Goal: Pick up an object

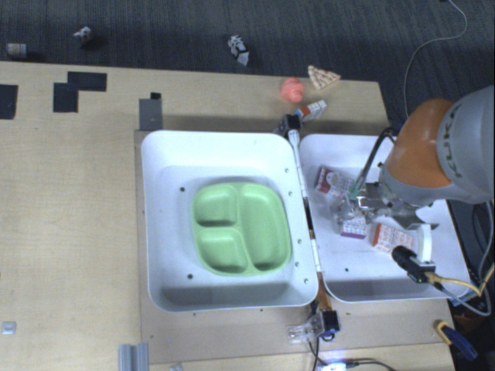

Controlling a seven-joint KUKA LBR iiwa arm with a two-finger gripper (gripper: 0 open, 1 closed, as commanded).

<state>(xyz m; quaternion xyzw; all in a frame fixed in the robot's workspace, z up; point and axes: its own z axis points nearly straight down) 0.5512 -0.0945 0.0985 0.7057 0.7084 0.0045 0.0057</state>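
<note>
Arm: the grey arm (456, 149) with its orange band reaches in from the right and hangs low over the right bin (340, 288).
Gripper: the gripper (357, 201) sits down among the packets near the middle of the right bin; its end is hidden under the wrist, so one cannot tell how it stands or whether it has anything.
Likely target: a clear crinkled packet (348, 219) lies just beside the gripper, touching or nearly touching it.
Other candidates: a red and white packet (331, 181) lies toward the far left of the same bin; an orange and white packet (384, 236) lies on the near side, close under the arm.
Left bin: the left bin (166, 230) holds a green divided tray (240, 228), well apart from the gripper.
Handling: the packets look light, thin and soft, probably film or card wrappers, so they should crumple instead of resisting. The clear one looks slippery and may slide out of a shallow pinch.
Where to hold: a grip across the narrow width near the middle seems safest; an edge pinch would likely peel loose.
Long axis: the clear packet's outline is too blurred to give an axis. The red and white packet seems to run slantwise, from the far left toward the near right.
Risk: the packets lie crowded, so two may come up together.
</note>
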